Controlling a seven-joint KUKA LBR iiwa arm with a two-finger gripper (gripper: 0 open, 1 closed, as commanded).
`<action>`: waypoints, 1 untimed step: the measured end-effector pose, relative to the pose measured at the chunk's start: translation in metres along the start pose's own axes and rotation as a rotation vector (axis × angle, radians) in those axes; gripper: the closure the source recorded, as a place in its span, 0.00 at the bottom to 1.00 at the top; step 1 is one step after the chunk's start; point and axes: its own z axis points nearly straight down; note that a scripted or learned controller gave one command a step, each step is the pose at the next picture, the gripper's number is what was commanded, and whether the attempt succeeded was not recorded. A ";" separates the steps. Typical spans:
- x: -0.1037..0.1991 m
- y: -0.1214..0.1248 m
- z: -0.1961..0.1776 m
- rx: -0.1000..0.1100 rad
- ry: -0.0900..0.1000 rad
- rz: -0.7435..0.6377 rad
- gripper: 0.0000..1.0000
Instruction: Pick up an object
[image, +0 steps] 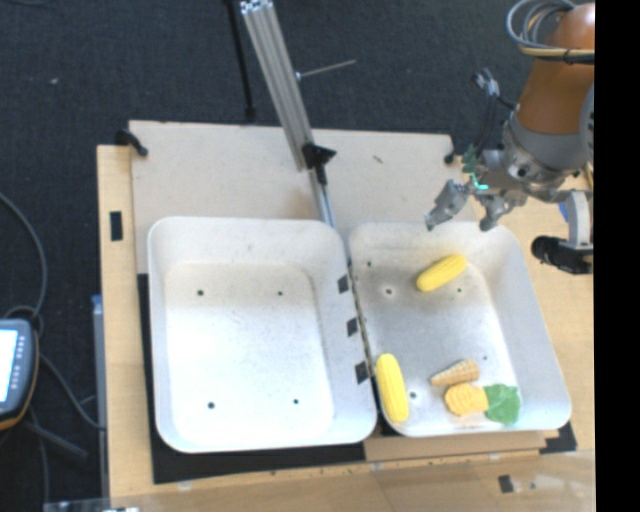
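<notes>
The end effector (466, 208) hangs released, nothing between its fingers, over the right bin's (528, 300) far rim. The nearest corn cob (441, 272) lies just nearward and slightly left (long axis running left-right, tilted).

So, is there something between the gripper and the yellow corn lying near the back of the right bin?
Nothing visible stands in the way. The gripper hangs open above the back rim of the right bin, and the yellow corn lies just in front of it, apart from the other items.
</notes>
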 end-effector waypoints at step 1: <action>0.000 0.001 -0.003 -0.005 -0.002 -0.001 0.00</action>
